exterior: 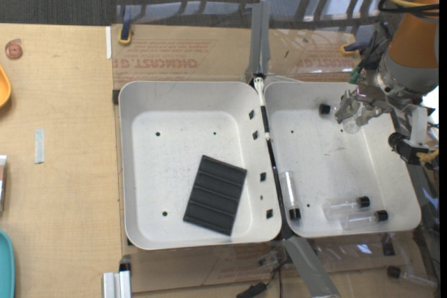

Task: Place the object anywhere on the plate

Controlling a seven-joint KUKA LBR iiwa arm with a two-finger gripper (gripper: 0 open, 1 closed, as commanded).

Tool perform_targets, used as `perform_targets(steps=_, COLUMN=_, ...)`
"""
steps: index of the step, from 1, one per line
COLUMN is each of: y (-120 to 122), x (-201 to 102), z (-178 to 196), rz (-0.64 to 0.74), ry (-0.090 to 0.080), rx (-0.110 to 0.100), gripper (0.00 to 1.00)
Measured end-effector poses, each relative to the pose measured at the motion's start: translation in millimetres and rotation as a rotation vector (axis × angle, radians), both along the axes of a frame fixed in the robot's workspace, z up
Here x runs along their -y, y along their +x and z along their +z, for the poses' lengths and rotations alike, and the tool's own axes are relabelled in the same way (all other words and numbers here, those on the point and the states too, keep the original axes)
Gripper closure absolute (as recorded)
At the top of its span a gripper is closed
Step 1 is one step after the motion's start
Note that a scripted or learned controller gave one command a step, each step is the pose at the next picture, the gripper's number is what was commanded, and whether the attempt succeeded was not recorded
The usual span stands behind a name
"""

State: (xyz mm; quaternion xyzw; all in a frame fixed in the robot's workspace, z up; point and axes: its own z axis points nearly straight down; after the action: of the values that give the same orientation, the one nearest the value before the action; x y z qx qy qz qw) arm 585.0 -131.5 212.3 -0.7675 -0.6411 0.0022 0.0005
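The plate is a dark ribbed rectangle lying flat in the left bin, toward its front. My gripper hangs over the back of the right bin, below the orange-banded wrist. A clear vial with a black cap reaches from the gripper's left side; something glassy shows right under the gripper. Whether the vial is held or lies on the bin floor is unclear. More clear vials with black caps lie at the front of the right bin: one by the left wall, two near the front right.
A metal divider runs between the bins at the back. Cardboard lies behind both bins. A wooden surface with small items sits to the left.
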Motion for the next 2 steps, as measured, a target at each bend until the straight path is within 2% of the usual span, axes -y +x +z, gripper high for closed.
perform_targets(steps=1, y=45.9, x=-76.9, z=14.3, rz=-0.551, ry=-0.003, rx=0.001, gripper=1.0)
perform_targets(steps=2, y=29.2, x=-184.6, z=-22.8, rz=-0.48, ry=-0.003, rx=-0.002, gripper=1.0)
